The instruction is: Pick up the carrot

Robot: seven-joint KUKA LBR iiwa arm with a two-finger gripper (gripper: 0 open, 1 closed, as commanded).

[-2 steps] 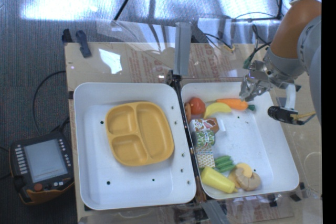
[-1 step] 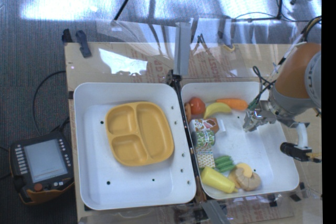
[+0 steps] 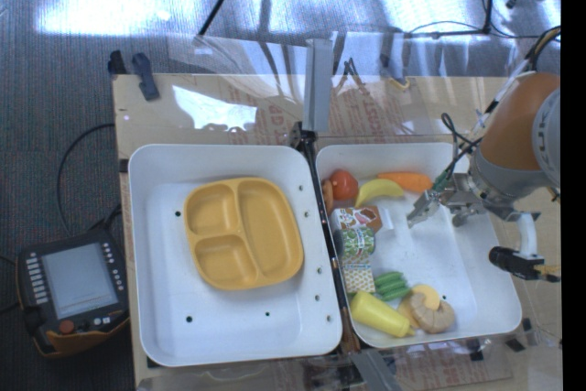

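Carrot first: you've got the small orange tapered plastic carrot [image 3: 406, 181] lying flat at the far side of the right shallow white bin [image 3: 476, 288], just right of the yellow plastic banana [image 3: 378, 190] and apart from the red tomato [image 3: 343, 186]. It sits crosswise near the far wall, so you'd prob. want a pinch across its narrow width, w/ care the banana doesn't get nudged.

Two-finger gripper [image 3: 423, 211] hangs low over the same bin, just near of the carrot, angled toward it; nothing is between the fingers. Whether the jaws are open or closed, can't tell from this angle.

Rest of that bin is crowded along its left wall: a printed can [image 3: 355, 232], green pods [image 3: 392, 285], a yellow pepper-like piece [image 3: 378, 314], a tan bread piece [image 3: 430, 311].

Left white bin [image 3: 156, 307] holds only a yellow three-compartment plate [image 3: 243, 233].

Surface: pale wooden bench [image 3: 183, 105] w/ glare patches. Room: grey carpet, tripod legs at the far side, a teach pendant [image 3: 75, 287] on the floor at left.
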